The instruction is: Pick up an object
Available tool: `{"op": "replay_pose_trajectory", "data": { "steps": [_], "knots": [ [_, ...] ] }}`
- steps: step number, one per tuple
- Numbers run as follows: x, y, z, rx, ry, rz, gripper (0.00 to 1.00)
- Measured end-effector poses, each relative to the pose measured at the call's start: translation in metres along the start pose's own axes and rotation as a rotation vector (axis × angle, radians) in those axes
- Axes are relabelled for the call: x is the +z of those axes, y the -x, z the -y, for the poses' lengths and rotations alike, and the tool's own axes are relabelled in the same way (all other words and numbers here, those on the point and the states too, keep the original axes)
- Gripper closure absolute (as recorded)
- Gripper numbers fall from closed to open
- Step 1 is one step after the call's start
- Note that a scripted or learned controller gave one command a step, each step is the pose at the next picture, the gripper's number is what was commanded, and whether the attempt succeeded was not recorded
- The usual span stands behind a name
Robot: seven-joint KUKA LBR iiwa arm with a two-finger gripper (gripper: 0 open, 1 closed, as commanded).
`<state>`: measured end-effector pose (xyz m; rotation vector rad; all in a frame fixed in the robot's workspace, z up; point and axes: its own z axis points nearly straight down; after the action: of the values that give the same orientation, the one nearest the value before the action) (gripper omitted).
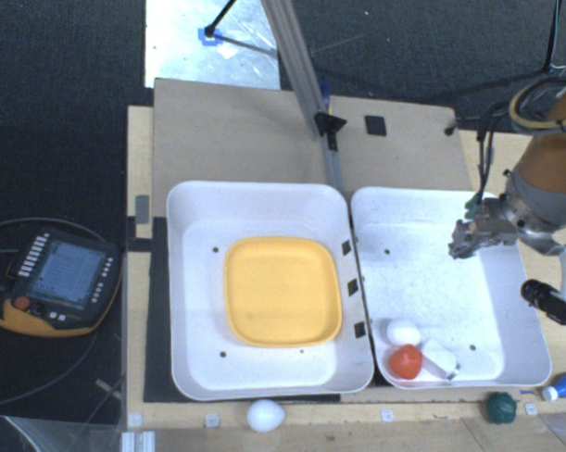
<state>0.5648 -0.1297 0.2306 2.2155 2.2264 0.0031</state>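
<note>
Camera view from above the bench. You see two shallow white bins side by side: the left bin (194, 264) holds a square yellow plate (283, 290) lying flat near its middle; the right bin (430, 272) holds the candidate objects, clustered at its near edge.

Gripper. The gripper (466, 238) hangs over the far right part of the right bin, below the grey wrist and the orange band (549, 165) of the arm. You cannot tell from this angle whether it is open or closed, and nothing is visible in it.

Objects. A white ball (403, 331) lies just behind a red ball (406, 362), the two touching or nearly so; a white piece with a red edge (440, 359) lies just beside the red ball, on its right. This group sits well apart from the gripper, nearer you and somewhat to its left in the view.

Outside the bins. A white egg-shaped object (265, 415) rests on the bench at the near rim of the left bin; a dark green ball (501, 407) lies off the right bin's near right corner. A handheld control pendant (57, 284) lies on the dark floor at left.
</note>
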Motion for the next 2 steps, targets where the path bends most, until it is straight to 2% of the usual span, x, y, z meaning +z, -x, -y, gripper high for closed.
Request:
{"op": "replay_pose_trajectory", "data": {
  "steps": [1,2],
  "knots": [
    [-0.008,-0.057,-0.015,0.0,0.0,0.0,1.0],
    [-0.013,-0.101,-0.03,0.001,0.0,0.0,1.0]
  ]
}}
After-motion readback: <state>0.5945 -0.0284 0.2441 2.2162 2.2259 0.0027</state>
